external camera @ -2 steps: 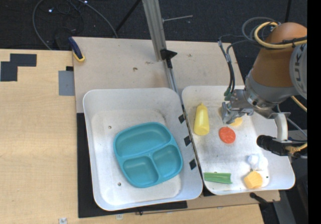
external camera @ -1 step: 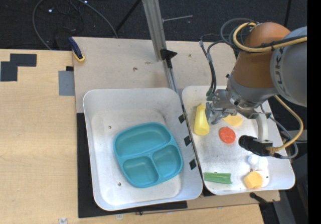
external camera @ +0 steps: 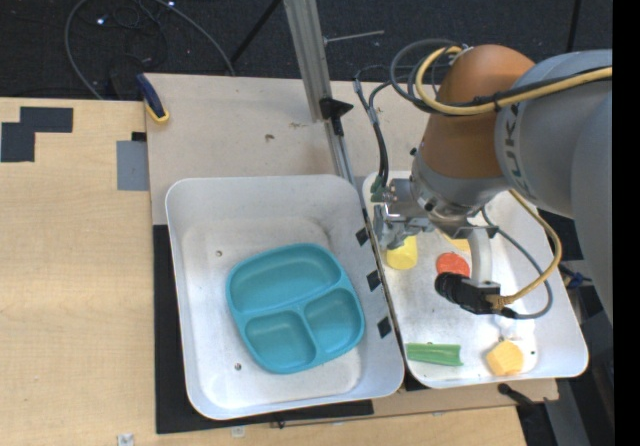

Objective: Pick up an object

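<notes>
The right bin holds a yellow piece near its left wall, an orange-red piece beside it, a green flat piece at the front and a yellow-orange piece at the front right. My gripper hangs over the right bin's left side, just above the yellow piece. The wrist body covers its fingers. I see nothing held between them.
The left bin carries a teal three-compartment tray. An upright aluminium post stands behind the bins. A black cable end dangles over the right bin. The grey arm fills the upper right.
</notes>
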Robot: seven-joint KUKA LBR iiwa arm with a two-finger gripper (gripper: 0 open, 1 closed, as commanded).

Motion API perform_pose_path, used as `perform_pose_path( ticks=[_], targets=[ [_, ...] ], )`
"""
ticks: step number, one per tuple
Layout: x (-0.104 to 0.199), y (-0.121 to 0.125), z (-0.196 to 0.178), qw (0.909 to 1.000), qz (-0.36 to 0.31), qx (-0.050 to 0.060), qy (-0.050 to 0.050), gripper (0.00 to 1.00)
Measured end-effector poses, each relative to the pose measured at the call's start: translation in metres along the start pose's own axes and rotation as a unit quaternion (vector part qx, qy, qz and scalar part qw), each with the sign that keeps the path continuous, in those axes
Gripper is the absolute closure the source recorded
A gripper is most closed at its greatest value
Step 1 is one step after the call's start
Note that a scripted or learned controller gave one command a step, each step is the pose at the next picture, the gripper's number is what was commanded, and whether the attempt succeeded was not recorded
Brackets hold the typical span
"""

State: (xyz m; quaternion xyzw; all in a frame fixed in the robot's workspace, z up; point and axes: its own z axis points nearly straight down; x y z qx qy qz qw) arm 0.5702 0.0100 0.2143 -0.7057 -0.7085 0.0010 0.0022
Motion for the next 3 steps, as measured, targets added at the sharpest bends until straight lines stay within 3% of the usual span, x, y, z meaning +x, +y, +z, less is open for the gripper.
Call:
perform_pose_path(
  ticks=[2, 3],
  targets=[
    [0.1, 0.018, -0.001, 1.0, 0.0, -0.001, 0.0, 1.0],
    [0.098, 0.018, -0.002, 1.0, 0.001, -0.001, -0.001, 0.0]
  ],
)
